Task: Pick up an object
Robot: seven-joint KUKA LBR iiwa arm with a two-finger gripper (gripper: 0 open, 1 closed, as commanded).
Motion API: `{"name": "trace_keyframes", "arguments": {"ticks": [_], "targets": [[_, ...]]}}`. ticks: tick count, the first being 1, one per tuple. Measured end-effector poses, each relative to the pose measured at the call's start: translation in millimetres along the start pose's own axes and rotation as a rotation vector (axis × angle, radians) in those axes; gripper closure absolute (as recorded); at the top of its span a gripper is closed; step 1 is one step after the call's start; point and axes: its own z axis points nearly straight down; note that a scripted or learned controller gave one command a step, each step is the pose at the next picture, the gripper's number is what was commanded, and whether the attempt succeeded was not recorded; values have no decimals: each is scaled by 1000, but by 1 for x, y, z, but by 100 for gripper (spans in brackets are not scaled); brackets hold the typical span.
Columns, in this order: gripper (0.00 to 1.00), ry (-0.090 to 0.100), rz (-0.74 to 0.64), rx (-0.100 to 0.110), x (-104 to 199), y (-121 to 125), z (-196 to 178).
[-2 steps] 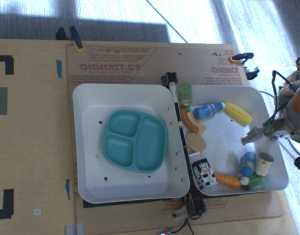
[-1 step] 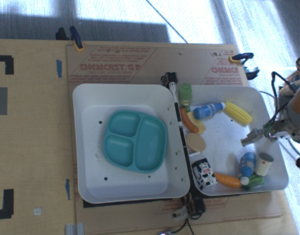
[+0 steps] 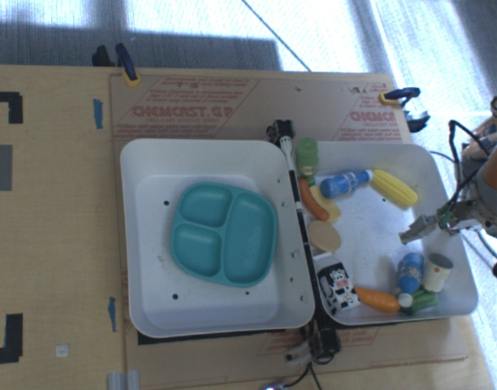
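Hand poised over cluttered right bin

Hand (image 3: 415, 230) of the grey arm reaches in over the right bin (image 3: 460, 218), its two fingers slightly parted with nothing between them. Toys crowd the bin around it: a blue bottle (image 3: 345, 183) and a yellow corn cob (image 3: 393, 188) lie beyond the hand toward the bin's far wall, a green jar (image 3: 306, 157) sits at the far corner beside the divider, and a hot dog (image 3: 314, 201) and a tan disc (image 3: 324, 237) lie along the divider. Just on the near side of the hand stand a small blue bottle (image 3: 410, 272) and a white cup (image 3: 437, 271); an orange carrot (image 3: 378, 300) and a black-and-white carton (image 3: 339, 287) rest against the bin's near wall. A teal divided plate (image 3: 225, 234) lies in the left bin (image 3: 143, 218) on the cardboard-covered surface (image 3: 54, 218).
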Motion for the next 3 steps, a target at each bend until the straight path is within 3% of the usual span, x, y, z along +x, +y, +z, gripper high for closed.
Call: {"name": "trace_keyframes", "arguments": {"ticks": [3], "targets": [[0, -6, -126, -4, -1, 0, 0]]}}
